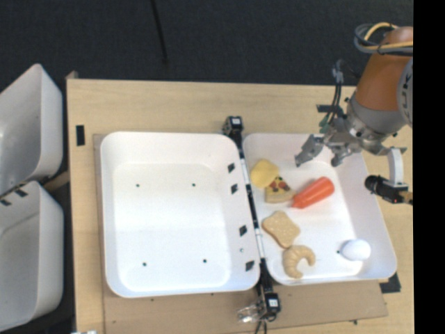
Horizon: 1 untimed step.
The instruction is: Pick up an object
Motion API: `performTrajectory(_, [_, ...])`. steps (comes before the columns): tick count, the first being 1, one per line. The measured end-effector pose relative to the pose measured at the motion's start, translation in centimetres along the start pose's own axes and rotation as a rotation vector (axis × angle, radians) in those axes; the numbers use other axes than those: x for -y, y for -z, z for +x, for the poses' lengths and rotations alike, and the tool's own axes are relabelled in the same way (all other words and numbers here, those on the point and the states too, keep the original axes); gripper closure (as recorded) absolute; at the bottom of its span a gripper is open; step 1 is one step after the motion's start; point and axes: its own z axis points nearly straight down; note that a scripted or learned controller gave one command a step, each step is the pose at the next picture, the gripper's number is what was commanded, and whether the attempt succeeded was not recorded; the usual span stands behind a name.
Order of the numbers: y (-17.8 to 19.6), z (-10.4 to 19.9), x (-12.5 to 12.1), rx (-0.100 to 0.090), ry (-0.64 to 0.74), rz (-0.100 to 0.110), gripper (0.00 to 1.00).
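My gripper (323, 154) hangs open over the far part of the right bin (372, 218), with nothing between its fingers. Just below it lies an orange carrot (313, 193). To the carrot's left sit a yellow round piece (263, 173) and a pizza slice (279, 189). Nearer the front are a slice of toast (281, 228), a croissant (298, 260) and a white egg (356, 250).
The left bin (170, 211) lies beside the right one, with black clips along the shared rim. White chair-like shapes (28, 186) stand off the bench's left side. The arm's orange band (379, 82) rises at the right edge.
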Motion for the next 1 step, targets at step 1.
performTrajectory(1, [-10.87, -0.53, 1.50, 0.000, -0.003, -0.002, 0.00])
